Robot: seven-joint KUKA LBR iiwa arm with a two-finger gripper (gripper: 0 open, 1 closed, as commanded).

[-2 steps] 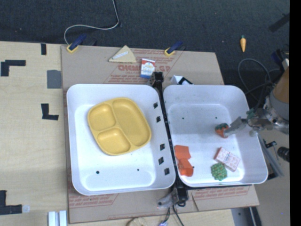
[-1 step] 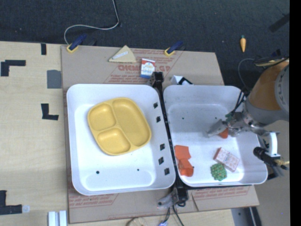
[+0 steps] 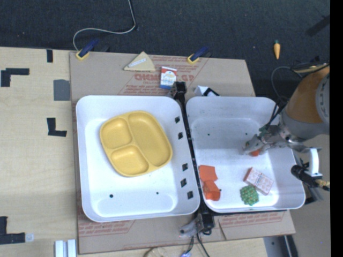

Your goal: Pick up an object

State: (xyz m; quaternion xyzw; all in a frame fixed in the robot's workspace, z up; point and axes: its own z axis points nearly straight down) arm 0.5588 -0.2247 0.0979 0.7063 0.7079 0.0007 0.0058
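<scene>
So the arm [image 3: 308, 103] is reaching in from the right edge of the bench, grey body with that orange band showing, and the gripper [image 3: 257, 145] is sitting down inside the right bin [image 3: 225, 108], near its right wall and about halfway along it. There's a tiny reddish bit [image 3: 255, 153] showing right at the gripper tip, but it's way too small to say what it is or whether it's actually being pinched, so the grip state is a cannot tell here.

The rest of the stuff is lying toward the front edge of that same bin: an orange block [image 3: 209, 182] near the front-left corner, a pinkish patterned packet [image 3: 259, 180] toward the front-right corner, and a green bumpy thing [image 3: 248, 195] just in front of the packet, nearly touching it. All three are sitting apart from the gripper.

The left bin [image 3: 91, 143] is carrying a yellow divided plate [image 3: 135, 143], lying flat and angled, toward the back half.

Behind the bins, on the cardboard sheet [image 3: 107, 76], a small red-and-white carton [image 3: 168, 77] and a tan wedge [image 3: 141, 62] are resting.
</scene>
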